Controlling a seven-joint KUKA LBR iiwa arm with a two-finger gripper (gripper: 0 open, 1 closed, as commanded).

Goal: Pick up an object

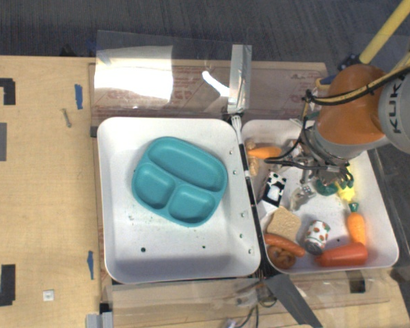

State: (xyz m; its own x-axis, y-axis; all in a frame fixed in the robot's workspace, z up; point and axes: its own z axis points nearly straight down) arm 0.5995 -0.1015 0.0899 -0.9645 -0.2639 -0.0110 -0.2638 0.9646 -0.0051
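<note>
My gripper (304,194) hangs low over the middle of the right bin (386,241), under the orange wrist band. It sits just right of a black-and-white item (275,187) and above a slice of toast (283,222). A green piece (326,187) and a yellow piece (347,196) lie close on its right. Nearer the front are a white spotted cup (317,235), a carrot (356,228), a long red piece (342,254), a sausage (284,241) and a brown round piece (281,255). An orange piece (262,152) lies at the back left.
The left bin (116,238) holds a teal divided plate (180,180). A ridge (247,183) separates the two bins. A clear upright panel (165,80) stands behind the left bin. Cables loop beside the wrist (342,118).
</note>
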